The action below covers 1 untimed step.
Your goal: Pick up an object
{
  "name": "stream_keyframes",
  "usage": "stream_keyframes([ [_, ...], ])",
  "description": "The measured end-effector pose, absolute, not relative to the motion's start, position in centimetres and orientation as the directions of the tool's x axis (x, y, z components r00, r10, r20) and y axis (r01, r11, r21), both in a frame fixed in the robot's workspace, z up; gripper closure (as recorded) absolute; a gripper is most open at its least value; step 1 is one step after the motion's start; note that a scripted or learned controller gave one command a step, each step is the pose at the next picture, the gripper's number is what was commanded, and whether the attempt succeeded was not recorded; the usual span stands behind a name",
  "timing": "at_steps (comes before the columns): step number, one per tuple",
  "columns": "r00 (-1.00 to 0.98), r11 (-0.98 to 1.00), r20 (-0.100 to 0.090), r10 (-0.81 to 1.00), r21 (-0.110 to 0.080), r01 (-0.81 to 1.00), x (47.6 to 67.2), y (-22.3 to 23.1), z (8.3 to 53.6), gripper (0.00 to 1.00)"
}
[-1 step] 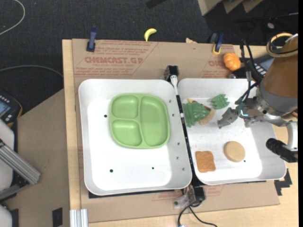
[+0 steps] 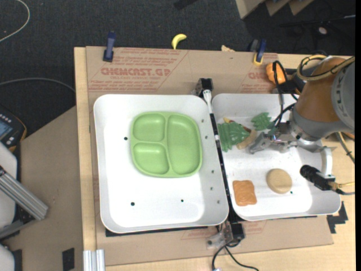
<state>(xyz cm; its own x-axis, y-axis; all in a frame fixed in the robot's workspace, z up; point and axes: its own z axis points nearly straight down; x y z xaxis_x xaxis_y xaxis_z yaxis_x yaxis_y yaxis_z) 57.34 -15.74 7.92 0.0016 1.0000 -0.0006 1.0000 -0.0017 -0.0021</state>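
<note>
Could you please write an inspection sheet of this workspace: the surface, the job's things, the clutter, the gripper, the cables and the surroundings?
Surface: brown board with red print, bearing left bin and right bin side by side.
Job's things: in the right bin, two green leafy pieces, an orange square piece and a round tan piece.
Clutter: green divided plate in the left bin; yellow banana-shaped item beyond the board's far edge.
Gripper: gripper low over the right bin near the leafy pieces; its grasp is unclear.
Cables: black cables near the arm; white cable on the floor.
Surroundings: dark carpet; blue clamps on the far edge.
</note>
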Motion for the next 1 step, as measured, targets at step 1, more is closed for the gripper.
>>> stream_keyframes([
  [1, -0.006, 0.006, 0.000, 1.000, 0.002, 1.000, 59.31, -9.11, 8.48, 0.00],
])
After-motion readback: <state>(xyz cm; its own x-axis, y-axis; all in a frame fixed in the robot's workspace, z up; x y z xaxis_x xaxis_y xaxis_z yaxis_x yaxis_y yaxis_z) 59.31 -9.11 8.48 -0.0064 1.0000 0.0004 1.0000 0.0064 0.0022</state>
